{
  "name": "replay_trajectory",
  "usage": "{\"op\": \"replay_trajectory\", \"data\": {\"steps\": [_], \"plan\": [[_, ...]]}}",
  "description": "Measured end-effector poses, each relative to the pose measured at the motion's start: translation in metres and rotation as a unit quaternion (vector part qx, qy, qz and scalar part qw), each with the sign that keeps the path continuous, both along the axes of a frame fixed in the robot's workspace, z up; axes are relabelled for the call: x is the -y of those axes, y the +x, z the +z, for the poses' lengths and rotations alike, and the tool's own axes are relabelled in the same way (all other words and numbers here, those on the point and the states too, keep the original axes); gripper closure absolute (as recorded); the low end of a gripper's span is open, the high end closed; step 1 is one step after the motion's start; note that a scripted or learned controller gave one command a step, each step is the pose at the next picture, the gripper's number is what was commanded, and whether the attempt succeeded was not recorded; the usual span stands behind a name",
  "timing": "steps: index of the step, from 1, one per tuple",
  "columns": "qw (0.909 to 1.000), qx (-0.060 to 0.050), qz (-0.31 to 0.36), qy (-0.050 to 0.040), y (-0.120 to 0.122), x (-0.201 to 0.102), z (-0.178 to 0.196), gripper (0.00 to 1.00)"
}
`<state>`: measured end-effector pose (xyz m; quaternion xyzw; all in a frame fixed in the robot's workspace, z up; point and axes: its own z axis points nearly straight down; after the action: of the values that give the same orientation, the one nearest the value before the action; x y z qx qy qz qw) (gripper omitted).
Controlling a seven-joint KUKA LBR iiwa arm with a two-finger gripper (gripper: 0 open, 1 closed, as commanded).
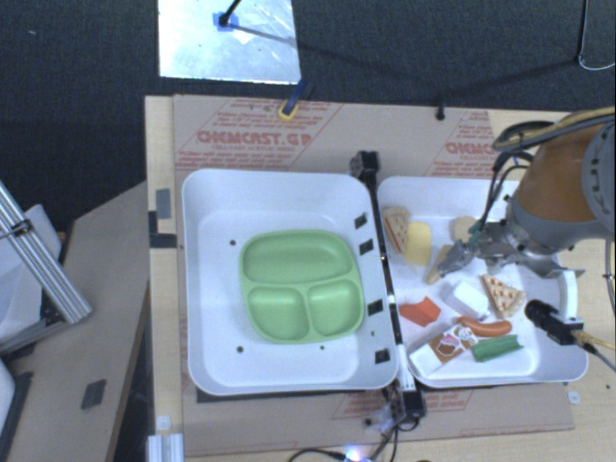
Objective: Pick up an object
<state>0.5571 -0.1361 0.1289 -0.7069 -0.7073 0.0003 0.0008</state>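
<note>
left bin [207,287]: centre-left of frame, holds 1 green 3-compartment tray [300,285] | right bin [568,366]: toy food scattered – cheese wedge [418,242], orange piece [420,311], white block [469,295], pizza slice [502,296], sausage [486,328], green piece [496,348] | gripper [449,261]: centre-right, low over right bin beside cheese wedge, fingers slightly parted, nothing seen between them

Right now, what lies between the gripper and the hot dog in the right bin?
In the camera view, the white block lies between the gripper and the hot dog. The pizza slice sits just right of that line.
</note>
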Motion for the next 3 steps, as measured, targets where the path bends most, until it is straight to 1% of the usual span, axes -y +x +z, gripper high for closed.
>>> {"op": "replay_trajectory", "data": {"steps": [1,2,3], "plan": [[1.0,0.0,0.0,0.0002,0.0,-0.001,-0.046,0.0],[1.0,0.002,0.0,-0.0004,0.001,0.0,-0.034,1.0],[1.0,0.003,-0.001,-0.0011,-0.006,0.005,0.022,1.0]]}}
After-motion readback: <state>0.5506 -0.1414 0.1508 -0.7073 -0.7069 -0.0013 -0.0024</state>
